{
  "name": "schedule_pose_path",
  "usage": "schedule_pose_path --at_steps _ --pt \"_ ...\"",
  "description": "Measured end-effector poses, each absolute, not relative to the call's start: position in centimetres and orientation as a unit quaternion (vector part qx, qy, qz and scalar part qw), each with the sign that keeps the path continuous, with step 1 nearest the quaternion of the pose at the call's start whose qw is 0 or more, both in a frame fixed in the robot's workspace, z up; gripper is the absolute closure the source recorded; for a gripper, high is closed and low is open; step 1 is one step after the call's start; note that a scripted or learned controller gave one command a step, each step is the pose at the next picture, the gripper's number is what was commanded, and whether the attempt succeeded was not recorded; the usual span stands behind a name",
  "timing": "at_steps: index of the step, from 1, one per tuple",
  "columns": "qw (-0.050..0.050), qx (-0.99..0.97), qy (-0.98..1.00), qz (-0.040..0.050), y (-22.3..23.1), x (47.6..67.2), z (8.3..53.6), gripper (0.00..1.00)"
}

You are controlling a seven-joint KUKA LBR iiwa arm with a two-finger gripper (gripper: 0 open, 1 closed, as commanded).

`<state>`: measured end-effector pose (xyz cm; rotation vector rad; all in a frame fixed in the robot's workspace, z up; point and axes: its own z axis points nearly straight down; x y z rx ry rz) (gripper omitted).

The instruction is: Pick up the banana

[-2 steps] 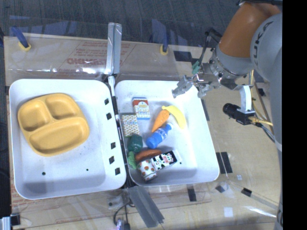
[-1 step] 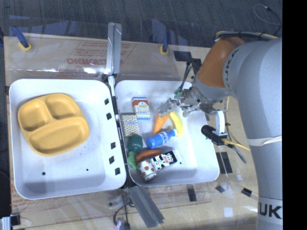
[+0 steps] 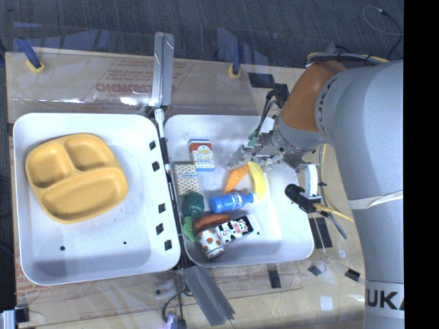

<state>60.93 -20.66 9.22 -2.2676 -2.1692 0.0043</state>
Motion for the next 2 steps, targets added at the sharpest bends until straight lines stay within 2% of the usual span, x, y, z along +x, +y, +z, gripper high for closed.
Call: schedule_pose_path --at_steps 1,2 --pt "0.001 -0.697 -0.717 0.0004 -20.33 54.41 10.01 0.00" --pt "0.001 -0.695 -0.719 0.0011 -20.35 54.43 11.00 1.00"
